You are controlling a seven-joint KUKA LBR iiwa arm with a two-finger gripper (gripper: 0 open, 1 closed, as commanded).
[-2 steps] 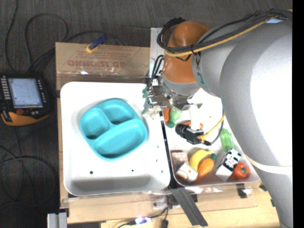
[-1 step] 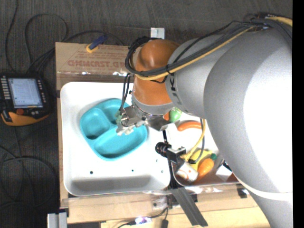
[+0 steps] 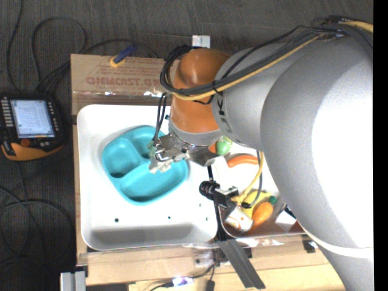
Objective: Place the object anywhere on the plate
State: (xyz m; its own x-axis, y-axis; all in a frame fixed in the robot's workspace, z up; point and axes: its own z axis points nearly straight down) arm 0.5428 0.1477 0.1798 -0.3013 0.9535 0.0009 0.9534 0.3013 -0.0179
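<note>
A turquoise divided plate (image 3: 130, 162) lies in the left white bin (image 3: 97, 223), towards its back. My gripper (image 3: 160, 156) hangs low over the plate's right side, near the ridge between its compartments. The wrist and the orange band (image 3: 194, 71) above it hide much of the plate's far right edge. No object shows clearly at the gripper's tip.
The right bin (image 3: 267, 229) holds several toy foods: a green piece (image 3: 224, 144), an orange piece (image 3: 242, 160), a carrot (image 3: 262, 213) and a white piece (image 3: 239, 222). The grey arm covers most of that bin. A cardboard box (image 3: 115, 77) lies behind the left bin, and a pendant (image 3: 29, 123) sits at the far left.
</note>
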